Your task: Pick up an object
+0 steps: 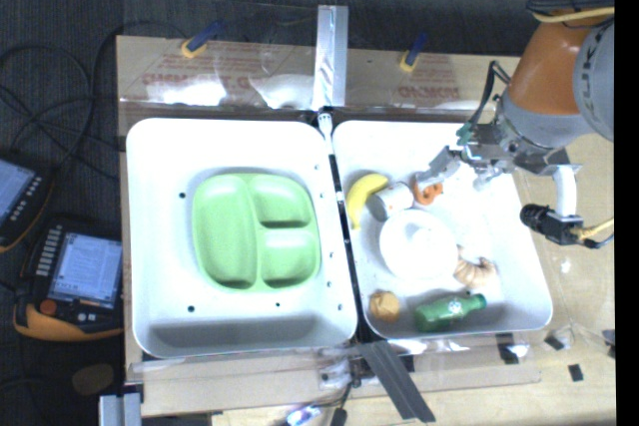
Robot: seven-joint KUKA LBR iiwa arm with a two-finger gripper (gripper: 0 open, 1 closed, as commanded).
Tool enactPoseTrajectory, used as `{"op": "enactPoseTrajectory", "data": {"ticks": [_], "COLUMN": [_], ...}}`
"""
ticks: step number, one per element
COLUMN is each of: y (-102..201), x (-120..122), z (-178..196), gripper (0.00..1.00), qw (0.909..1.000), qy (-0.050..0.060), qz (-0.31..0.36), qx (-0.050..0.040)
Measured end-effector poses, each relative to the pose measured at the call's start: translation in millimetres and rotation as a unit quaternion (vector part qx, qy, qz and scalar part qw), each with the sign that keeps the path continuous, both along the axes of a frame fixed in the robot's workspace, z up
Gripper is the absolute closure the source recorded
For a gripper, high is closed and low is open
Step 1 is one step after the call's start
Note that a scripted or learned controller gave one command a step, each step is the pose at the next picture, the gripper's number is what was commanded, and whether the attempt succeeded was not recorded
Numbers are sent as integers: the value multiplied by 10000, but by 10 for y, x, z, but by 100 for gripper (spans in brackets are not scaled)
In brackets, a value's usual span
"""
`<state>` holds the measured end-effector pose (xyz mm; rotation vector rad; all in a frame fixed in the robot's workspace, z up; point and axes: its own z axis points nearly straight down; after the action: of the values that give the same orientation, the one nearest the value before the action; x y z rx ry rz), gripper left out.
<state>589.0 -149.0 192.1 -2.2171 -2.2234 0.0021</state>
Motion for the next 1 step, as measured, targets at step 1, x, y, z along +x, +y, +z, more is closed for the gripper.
{"op": "enactPoseTrajectory", "data": {"ticks": [1], "y": [56], "x": [510], "z": [-1030], "gripper": [0], "qw": [9995], "qy": [-58], "qz": [301], "qx": [-30]}}
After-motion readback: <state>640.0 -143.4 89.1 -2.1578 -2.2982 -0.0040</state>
